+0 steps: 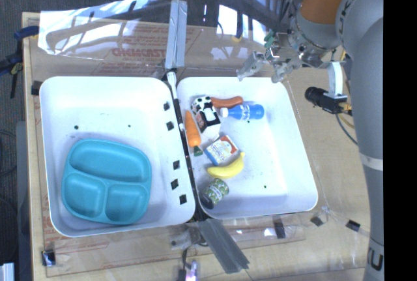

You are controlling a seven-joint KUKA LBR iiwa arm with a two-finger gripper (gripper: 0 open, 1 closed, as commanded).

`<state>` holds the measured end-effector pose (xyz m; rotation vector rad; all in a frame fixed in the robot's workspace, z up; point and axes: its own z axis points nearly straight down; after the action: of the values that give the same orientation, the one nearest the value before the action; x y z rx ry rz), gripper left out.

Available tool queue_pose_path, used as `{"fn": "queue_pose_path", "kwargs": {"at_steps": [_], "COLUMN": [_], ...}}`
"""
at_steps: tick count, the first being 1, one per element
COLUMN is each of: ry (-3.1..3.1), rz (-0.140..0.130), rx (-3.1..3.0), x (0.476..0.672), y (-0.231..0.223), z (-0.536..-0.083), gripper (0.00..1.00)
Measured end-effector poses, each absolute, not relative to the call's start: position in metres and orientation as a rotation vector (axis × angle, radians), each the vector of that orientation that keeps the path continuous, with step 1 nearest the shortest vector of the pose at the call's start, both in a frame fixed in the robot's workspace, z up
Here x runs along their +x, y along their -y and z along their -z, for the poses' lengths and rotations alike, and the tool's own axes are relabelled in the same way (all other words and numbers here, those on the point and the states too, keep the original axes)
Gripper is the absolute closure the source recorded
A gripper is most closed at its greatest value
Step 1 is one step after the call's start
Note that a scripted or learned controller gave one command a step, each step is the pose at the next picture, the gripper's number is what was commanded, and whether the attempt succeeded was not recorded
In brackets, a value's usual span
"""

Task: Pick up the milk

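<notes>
My fingers [246, 69] are spread open and hold nothing. My gripper [266, 68] hangs over the far edge of the right bin [296, 143]. The milk [207, 111] lies in that bin, touching the carrot [193, 130] and near the blue bottle [244, 112].

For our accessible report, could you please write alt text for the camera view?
The end effector hovers open above the right bin's far rim, holding nothing. That bin holds the milk, a carrot, a banana and a bottle; the left bin holds a blue tray.
</notes>
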<state>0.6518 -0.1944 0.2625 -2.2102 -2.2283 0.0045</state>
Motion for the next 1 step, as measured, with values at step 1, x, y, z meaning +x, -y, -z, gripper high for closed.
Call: {"fn": "queue_pose_path", "kwargs": {"at_steps": [1], "ry": [2.235], "rz": [0.009], "rx": [-2.217], "x": [0.6598], "y": [0.1627], "z": [-0.1209], "gripper": [0.0]}}
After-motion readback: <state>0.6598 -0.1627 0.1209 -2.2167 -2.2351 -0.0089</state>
